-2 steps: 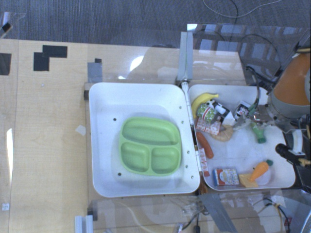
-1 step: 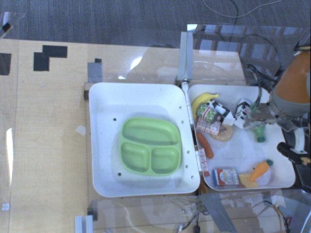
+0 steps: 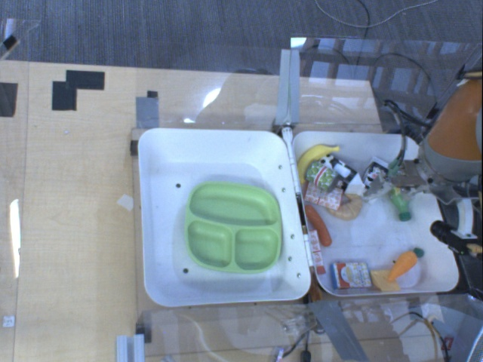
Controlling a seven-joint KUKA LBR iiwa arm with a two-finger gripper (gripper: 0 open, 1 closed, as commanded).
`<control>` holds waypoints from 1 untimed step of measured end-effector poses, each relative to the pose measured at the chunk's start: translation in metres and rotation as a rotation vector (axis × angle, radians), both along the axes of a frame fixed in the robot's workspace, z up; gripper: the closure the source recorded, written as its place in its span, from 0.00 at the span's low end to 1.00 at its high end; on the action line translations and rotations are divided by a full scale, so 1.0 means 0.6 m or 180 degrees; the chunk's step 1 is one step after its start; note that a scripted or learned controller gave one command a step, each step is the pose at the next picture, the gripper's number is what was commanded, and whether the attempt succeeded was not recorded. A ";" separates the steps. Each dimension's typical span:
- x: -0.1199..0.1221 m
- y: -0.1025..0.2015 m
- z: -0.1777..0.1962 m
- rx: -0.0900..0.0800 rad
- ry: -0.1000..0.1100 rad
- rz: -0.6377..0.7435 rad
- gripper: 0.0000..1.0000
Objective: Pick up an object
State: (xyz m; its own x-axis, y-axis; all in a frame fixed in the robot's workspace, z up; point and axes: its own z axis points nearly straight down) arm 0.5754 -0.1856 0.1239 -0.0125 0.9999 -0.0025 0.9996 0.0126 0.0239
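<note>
The grey arm with its orange band (image 3: 462, 123) comes in at the 3 o'clock edge and bends down over the right bin (image 3: 362, 266). Its end effector (image 3: 385, 178) sits low over the far half of that bin, among the clutter there; whether its fingers are apart or closed cannot be told, and nothing can be seen held between them.

Nearest, at the 5 o'clock corner of the right bin, lies a small red and white carton (image 3: 351, 274), flat on the floor. Just beside it, toward 4 o'clock, an orange toy carrot (image 3: 404, 263) with a green top rests tilted on a yellow piece (image 3: 386, 281). Farther in, along the bin's 9 o'clock wall, a red sausage (image 3: 318, 225) lies lengthwise. Beyond it a tan bread-like piece (image 3: 347, 210) touches a red and green packet (image 3: 324, 187). A small green bottle-like object (image 3: 401, 204) lies near the end effector, at about 3 o'clock of the bin. At the far 11 o'clock corner a yellow banana (image 3: 317, 157) curves against the wall.

The left bin (image 3: 162, 202) holds a light green divided plate (image 3: 234, 227), flat near its centre, with one long compartment on the far side and two smaller ones on the near side. Both bins stand touching side by side on the wooden tabletop (image 3: 68, 225).
</note>
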 end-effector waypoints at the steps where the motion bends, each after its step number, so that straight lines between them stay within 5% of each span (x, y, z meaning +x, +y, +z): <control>1: 0.063 -0.022 -0.046 -0.0001 0.0042 -0.0081 0.00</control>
